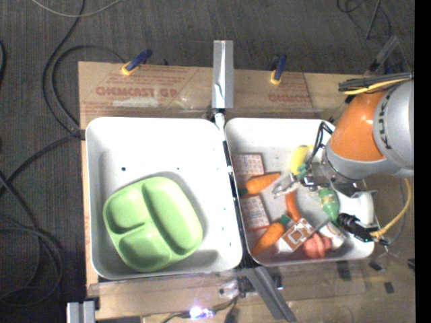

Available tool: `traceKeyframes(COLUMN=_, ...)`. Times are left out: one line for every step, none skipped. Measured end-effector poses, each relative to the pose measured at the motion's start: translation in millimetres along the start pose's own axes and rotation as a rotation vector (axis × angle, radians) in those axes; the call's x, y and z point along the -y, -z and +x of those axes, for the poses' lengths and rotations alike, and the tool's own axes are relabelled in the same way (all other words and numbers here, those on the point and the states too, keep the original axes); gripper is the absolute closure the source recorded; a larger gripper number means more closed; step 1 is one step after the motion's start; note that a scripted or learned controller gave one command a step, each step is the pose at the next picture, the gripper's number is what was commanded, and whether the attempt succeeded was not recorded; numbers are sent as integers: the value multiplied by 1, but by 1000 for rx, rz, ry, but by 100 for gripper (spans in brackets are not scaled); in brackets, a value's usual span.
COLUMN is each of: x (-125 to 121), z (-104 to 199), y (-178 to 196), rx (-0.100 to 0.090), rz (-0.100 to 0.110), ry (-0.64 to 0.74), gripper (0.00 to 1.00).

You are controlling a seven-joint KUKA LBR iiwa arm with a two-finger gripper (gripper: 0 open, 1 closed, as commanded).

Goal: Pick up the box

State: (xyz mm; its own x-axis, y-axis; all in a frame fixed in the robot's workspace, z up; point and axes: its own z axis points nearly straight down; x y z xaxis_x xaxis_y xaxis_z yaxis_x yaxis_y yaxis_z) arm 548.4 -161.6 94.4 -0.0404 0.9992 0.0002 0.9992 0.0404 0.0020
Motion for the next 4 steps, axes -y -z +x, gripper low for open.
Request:
traceKeyframes(x=61, z=-18, y=7, rx=-21, rz=7, ry=-161, gripper=0)
traceKeyframes(x=59, z=19, y=-3, rx=9, rz=-17, ry=-233, gripper=0)
traceKeyframes(x=59, z=19, y=6, rx=9, rz=-16, ry=-234, gripper=100)
traceKeyframes(x=-1, z=132, y=142, rx=4, rz=4, ry=-428, gripper=100)
